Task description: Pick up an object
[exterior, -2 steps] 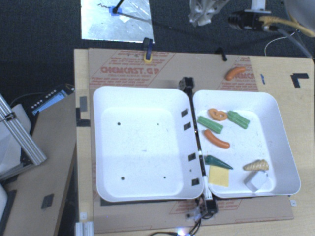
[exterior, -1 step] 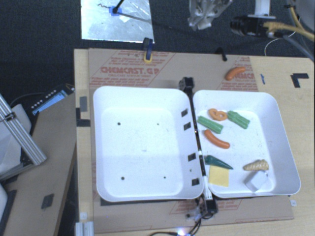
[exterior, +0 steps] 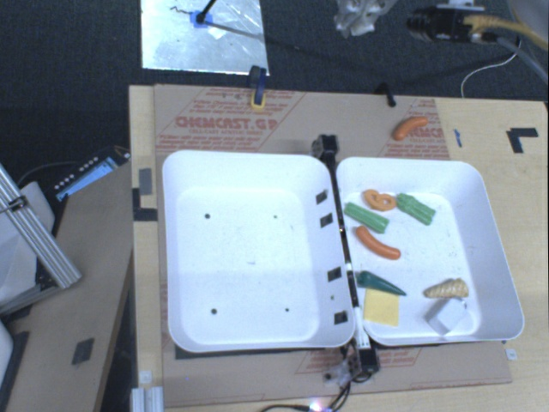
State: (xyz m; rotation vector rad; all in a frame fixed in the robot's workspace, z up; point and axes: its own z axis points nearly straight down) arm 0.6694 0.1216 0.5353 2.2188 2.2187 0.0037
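— Where is the tool (exterior: 367,11) right now?

— Up at the top of the view, over the dark floor beyond the far edge of the table (exterior: 480,118), well apart from both bins. It looks pale and blurred, so I cannot tell whether it is released or clenched. Nothing shows between its tips.

— And the things to pick?

— All in the right bin (exterior: 493,247). Near its far wall lies an orange pretzel-shaped piece (exterior: 379,200), with a green ridged block (exterior: 415,209) just beside it on the right and a second green block (exterior: 366,217) below and to the left. An orange sausage-shaped toy (exterior: 378,245) lies slantwise near the middle. Nearer the front sit a dark green pointed piece (exterior: 380,283), a yellow square (exterior: 382,308) touching it, a tan ridged cone (exterior: 447,289) and a pale grey block (exterior: 443,317).

— Anything outside the bins?

— One more orange sausage-shaped toy (exterior: 410,128) on the cardboard behind the right bin. The left bin (exterior: 180,256) shows bare white floor with a few dark dots.
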